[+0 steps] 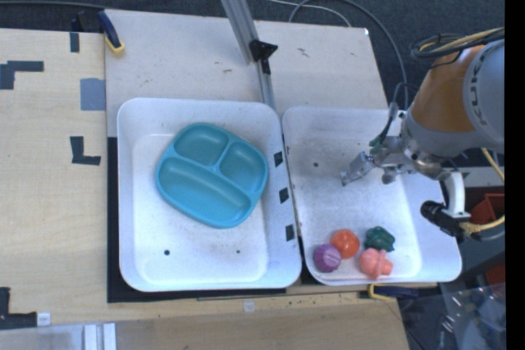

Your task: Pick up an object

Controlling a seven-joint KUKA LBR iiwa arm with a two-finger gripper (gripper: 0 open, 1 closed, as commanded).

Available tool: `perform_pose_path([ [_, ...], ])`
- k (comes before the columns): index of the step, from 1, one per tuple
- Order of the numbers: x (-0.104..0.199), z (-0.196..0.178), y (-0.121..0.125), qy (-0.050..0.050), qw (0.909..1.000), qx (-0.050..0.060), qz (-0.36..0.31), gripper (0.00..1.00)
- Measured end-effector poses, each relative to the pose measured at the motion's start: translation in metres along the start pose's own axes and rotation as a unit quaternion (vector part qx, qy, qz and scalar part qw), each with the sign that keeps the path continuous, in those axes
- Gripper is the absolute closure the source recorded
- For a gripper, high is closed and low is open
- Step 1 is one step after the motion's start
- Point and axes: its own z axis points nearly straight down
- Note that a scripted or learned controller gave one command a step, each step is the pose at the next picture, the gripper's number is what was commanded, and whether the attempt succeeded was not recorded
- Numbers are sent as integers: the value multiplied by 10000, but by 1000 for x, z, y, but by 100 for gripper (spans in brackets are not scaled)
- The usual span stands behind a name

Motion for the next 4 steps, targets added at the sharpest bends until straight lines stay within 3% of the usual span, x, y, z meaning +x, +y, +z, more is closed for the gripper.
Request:
perform_pose_path([
  [1,1,54,-2,1,10000,7,4,0],
  [2,2,41,0,4,10000,-12,-5,100],
  [4,-13,-69,0,-11,10000,-56,8,100],
])
